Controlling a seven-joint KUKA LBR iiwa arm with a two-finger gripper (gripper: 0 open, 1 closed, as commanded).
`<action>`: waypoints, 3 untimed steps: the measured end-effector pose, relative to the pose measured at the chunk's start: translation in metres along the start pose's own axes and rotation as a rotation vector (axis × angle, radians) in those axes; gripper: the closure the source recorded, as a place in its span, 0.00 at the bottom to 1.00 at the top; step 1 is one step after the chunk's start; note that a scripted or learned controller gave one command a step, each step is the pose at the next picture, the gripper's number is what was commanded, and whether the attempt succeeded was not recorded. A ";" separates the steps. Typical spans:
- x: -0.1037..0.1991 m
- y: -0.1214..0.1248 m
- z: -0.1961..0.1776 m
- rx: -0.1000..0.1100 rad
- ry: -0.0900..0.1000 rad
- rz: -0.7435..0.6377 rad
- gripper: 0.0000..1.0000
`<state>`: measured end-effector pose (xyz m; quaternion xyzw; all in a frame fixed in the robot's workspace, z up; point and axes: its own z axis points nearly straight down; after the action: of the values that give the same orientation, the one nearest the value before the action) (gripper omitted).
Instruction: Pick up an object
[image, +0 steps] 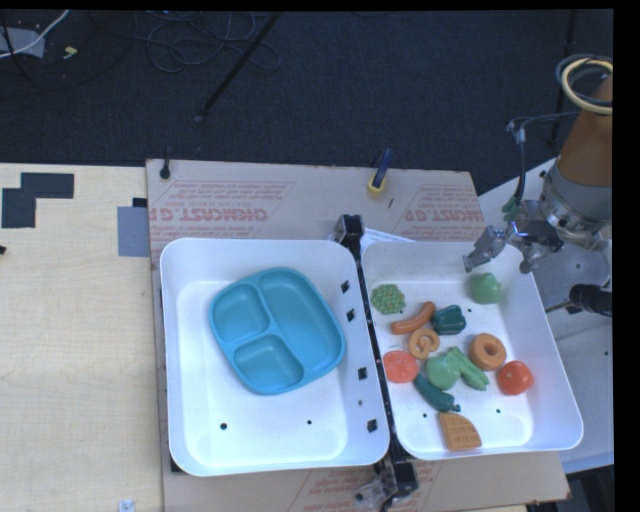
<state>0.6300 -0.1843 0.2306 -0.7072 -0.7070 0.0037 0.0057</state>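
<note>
Over the right bin (560, 400) we have our gripper (506, 250) hanging at the far rim, fingers spread and holding nothing. A green ball (485, 288) lies just below and between them, apart from the main heap, so we judge it the easiest pick. We should centre on it, come straight down with the fingers wide, and close only once they straddle it; being round, it may roll off toward the bin wall if one finger nudges it first. Nearer the middle, the donut (488, 351), tomato (514, 377) and carrot (412, 318) crowd together and would be harder to take singly. Our arm (585, 150) is cut off at the right, and the fingertips are small and blurred, so we cannot tell their height above the ball.
</note>
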 end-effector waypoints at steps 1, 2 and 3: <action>0.000 0.002 -0.007 -0.013 -0.003 -0.001 0.00; 0.001 0.000 0.057 -0.005 -0.001 -0.002 0.00; -0.004 -0.001 0.118 -0.005 0.000 -0.001 0.00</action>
<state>0.6275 -0.1876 0.1127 -0.7068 -0.7074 0.0022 0.0039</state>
